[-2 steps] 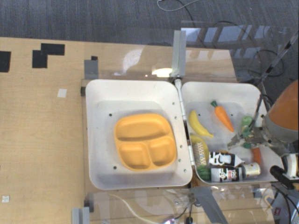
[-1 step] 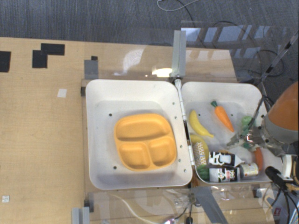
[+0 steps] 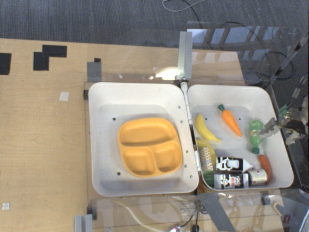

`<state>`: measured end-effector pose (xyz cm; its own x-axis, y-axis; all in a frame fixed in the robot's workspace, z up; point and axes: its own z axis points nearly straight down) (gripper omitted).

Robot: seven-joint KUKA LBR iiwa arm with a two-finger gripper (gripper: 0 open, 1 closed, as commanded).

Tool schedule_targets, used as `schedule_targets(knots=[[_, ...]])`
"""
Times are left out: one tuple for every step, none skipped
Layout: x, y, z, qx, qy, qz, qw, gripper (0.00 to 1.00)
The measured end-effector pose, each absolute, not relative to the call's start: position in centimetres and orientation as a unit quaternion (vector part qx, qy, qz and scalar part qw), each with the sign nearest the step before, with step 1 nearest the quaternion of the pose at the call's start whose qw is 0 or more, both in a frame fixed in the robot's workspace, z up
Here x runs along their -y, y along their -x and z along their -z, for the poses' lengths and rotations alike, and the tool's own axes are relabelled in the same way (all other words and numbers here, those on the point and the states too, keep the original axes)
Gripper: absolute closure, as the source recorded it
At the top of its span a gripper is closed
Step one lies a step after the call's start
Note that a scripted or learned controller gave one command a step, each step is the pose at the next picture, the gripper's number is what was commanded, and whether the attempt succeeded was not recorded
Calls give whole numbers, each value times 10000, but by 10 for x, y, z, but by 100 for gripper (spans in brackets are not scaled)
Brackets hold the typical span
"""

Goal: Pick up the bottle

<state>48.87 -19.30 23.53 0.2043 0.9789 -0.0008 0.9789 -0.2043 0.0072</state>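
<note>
From above, the right bin (image 3: 241,93) holds two dark bottles (image 3: 232,164) (image 3: 239,180) (front edge), one carrot (image 3: 231,121), one banana (image 3: 205,130); the left bin holds one orange tray (image 3: 149,146). The hand (image 3: 282,124): grip unclear. Wooden worktop (image 3: 43,144), grey carpet beyond.

right bin (image 3: 241,93): bottle (image 3: 232,165), carrot (image 3: 231,121) | left bin (image 3: 104,144): yellow tray (image 3: 148,146)

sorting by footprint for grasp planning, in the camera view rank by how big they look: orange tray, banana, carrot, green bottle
1. orange tray, by far the largest
2. banana and carrot, too alike to rank
3. green bottle, slightly smaller, with the gripper at its right edge
</note>
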Motion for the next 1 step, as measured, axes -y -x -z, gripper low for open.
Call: schedule_targets(knots=[[191, -487, -185, -4015, -9158, -1, 0, 0]])
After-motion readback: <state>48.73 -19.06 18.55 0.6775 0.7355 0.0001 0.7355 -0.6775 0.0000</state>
